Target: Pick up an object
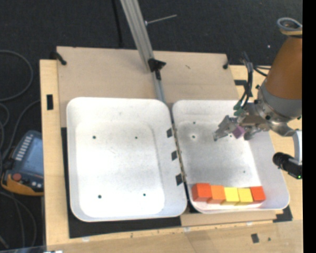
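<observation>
1. Two shallow white bins sit side by side on the worktop point(121, 62), probably so that things can be taken from one and dropped into the other. The left bin point(121, 157) holds no objects that I can see.
2. A row of blocks point(229, 194), orange and yellow, lies packed along the near wall of the right bin point(210, 157), each touching the next. Pressed against the rim like that, they likely leave little room for a finger on the wall side.
3. The arm point(284, 73) reaches over the right bin's far right part, with the claw point(237, 128) hanging there.
4. A small purple thing point(238, 132) shows at the claw; whether it is an object or part of the tool, I cannot tell, nor how the claw stands.
5. The blocks lie well apart from the claw, towards the near edge.
</observation>
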You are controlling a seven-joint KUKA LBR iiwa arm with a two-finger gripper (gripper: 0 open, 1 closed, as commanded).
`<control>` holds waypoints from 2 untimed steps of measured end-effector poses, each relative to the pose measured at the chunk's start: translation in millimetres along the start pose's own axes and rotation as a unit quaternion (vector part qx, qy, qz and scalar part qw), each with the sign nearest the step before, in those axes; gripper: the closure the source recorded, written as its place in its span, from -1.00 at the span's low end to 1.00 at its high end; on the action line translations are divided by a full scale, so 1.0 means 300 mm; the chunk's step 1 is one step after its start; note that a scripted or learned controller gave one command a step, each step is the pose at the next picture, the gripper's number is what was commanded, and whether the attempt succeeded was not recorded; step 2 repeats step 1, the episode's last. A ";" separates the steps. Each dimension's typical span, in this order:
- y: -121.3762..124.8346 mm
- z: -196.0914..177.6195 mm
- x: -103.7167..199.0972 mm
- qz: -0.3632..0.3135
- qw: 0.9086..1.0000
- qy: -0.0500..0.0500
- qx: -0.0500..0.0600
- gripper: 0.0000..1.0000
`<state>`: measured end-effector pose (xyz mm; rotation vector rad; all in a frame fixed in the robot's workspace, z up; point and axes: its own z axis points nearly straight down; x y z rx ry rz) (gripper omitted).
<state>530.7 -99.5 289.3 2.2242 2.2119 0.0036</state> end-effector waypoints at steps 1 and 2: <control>0.115 -0.003 -0.374 0.000 1.000 -0.002 0.001 -1.00; 0.115 -0.003 -0.374 0.000 1.000 -0.002 0.001 -1.00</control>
